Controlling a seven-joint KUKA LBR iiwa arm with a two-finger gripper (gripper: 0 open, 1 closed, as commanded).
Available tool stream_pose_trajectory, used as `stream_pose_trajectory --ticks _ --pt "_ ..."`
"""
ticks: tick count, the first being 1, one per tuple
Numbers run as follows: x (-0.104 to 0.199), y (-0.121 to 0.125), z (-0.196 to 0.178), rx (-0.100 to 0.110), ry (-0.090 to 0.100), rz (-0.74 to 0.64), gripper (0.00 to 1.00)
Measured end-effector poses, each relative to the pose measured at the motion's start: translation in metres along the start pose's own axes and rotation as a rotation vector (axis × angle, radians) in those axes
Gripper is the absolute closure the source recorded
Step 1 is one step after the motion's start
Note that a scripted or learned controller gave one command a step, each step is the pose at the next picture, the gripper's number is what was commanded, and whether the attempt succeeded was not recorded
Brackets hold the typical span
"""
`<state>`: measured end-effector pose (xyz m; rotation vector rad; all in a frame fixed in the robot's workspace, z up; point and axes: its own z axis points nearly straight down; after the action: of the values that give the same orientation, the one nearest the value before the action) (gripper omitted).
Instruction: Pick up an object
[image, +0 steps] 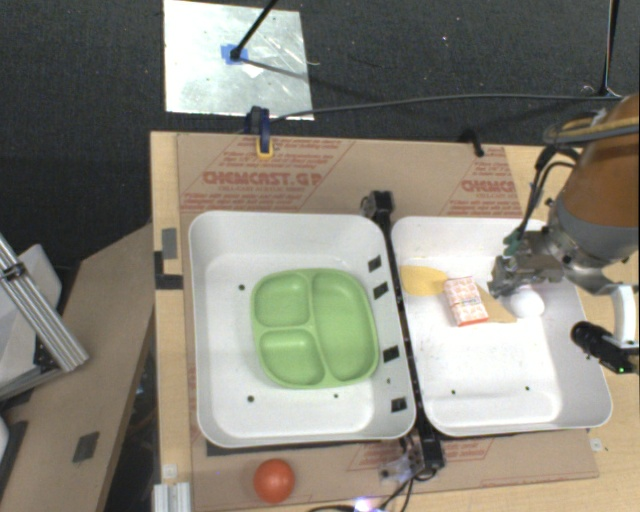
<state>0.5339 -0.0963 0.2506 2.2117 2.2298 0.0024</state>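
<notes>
Starting at the left, a green divided tray (314, 327) lies flat in the middle of the left bin (215, 400), and an orange ball (274, 479) rests outside the bins on the surface (330, 170), just in front of that bin's near edge. A black divider strip with clips runs between the two bins.

Moving right, the right bin (500, 400) holds a flat yellow piece (424, 279) near its left wall, then a small pink-and-white patterned box (465, 300) just beside it, and then a white round object (526, 302) at the far right of the group. The gripper (512, 274) hangs low over the bin, directly above and touching or nearly touching the white round object, with the box just to its left. How far its jaws stand apart cannot be told from this angle, and nothing can be seen held between them.

Judging by the pose, the step in hand is the descent onto a target, most likely the white round object, possibly the box. The next move calls for the gripper to settle around one item alone and close squarely before lifting. The crowding is the hazard: the box sits close enough that it could be nudged or caught together with the round thing, and a round shape may roll away. The bin's right wall and the dark fitting (600, 346) on the arm's side stand near but apart.
</notes>
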Motion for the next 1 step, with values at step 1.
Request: stream_pose_trajectory --ticks 1 --pt "0.0437 -0.0068 0.0112 0.001 0.001 0.000 1.00"
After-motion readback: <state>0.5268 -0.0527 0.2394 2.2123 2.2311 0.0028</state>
